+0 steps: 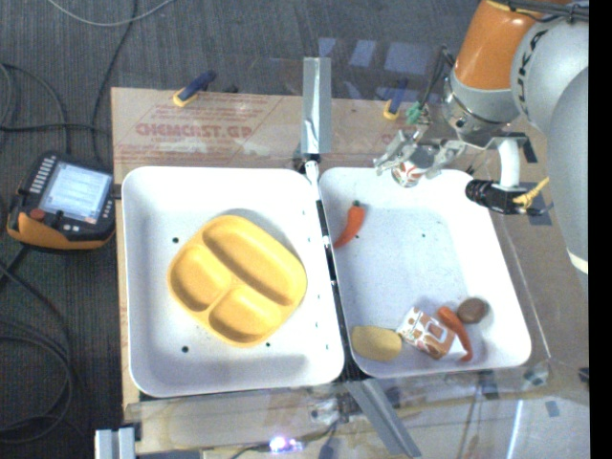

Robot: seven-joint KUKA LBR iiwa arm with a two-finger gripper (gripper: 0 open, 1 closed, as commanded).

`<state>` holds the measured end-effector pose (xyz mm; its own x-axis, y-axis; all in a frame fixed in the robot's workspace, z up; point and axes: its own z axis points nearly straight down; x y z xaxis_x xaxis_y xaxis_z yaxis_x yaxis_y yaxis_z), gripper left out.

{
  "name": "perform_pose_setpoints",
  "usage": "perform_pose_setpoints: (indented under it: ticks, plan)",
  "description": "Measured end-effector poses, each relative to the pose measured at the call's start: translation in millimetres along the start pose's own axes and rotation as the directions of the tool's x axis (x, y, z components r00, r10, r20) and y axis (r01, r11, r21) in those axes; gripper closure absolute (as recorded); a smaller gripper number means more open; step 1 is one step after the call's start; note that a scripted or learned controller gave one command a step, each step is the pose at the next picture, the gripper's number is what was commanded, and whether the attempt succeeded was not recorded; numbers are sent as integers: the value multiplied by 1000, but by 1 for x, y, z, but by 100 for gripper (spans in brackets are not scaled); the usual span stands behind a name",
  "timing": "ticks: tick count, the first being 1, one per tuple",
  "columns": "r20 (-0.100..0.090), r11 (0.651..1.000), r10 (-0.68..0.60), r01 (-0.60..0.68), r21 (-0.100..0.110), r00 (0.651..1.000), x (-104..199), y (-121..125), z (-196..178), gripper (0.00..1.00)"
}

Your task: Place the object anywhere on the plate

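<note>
Presently, contents of the bench (191,127), itemised.

Left bin (143,256): one yellow plate (239,280) with three compartments, lying near the middle of the bin floor, nothing on it.

Right bin (497,256): an orange carrot (354,222) against the bin's left wall, toward the far corner; along the near edge, a pale yellow potato-like piece (376,343) by the near left corner, a small red-and-white carton (426,332) just beside it, a red-orange pepper-like piece (455,331) touching the carton, and a brown rounded piece (472,309) near the right wall.

Arm: grey with orange band, entering from the right, over the far edge of the right bin.

Claw (409,167): at the far rim of the right bin, with a small red-and-white object (407,173) seen between its fingers; it appears closed on that object, well apart from the plate. The dividing walls of the two bins lie between the claw and the plate.

Surroundings: a blue-and-yellow clamp (194,86) at the bench's far left edge, another (392,106) at the far edge by the arm; a handheld control pendant (65,202) on the floor off the bench's left edge; cables (105,8) on the floor beyond.
</note>
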<state>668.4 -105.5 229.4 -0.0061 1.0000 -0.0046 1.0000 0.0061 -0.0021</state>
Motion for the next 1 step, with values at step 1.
perform_pose_setpoints:
  ticks: [1]
  plan:
    - [-4,999,-49,49,2,999,74,-42,47,100]
